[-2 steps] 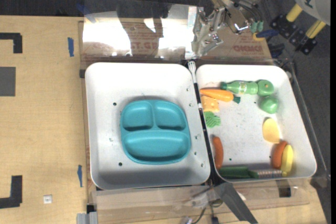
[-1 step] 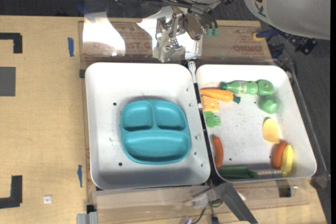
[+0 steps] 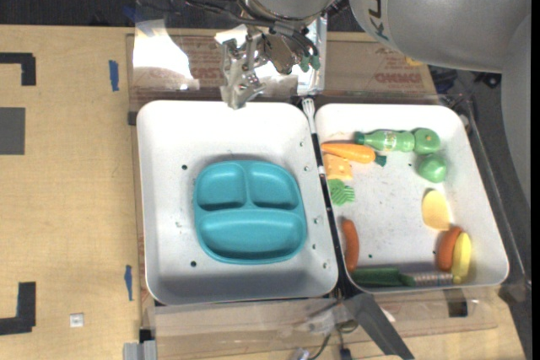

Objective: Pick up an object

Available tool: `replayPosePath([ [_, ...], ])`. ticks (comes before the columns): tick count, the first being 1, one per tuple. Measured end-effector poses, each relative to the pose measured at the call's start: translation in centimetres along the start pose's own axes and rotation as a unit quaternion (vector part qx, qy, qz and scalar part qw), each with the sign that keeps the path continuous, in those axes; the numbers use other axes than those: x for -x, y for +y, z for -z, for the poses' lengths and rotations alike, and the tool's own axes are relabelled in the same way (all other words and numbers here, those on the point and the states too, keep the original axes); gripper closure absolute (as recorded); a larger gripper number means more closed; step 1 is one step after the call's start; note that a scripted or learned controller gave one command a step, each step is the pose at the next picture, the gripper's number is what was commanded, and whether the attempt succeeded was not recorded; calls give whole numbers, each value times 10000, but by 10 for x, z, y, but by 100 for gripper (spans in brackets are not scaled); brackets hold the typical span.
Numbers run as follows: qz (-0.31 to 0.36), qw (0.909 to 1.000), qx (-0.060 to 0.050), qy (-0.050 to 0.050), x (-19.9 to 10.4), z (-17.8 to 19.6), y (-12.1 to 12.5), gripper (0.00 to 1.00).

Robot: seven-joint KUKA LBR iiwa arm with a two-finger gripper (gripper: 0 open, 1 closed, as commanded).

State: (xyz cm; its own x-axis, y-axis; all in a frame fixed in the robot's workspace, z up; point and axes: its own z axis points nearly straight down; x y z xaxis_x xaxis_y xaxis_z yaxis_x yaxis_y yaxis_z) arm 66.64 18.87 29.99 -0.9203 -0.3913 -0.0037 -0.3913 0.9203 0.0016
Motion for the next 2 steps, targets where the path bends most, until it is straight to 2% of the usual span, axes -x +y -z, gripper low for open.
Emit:
replayPosePath([
  [1,1678,9858,-18,-14,-86,25,-98,100],
  [2,2431,9700,-24,-21,-74,32,-173,100],
])
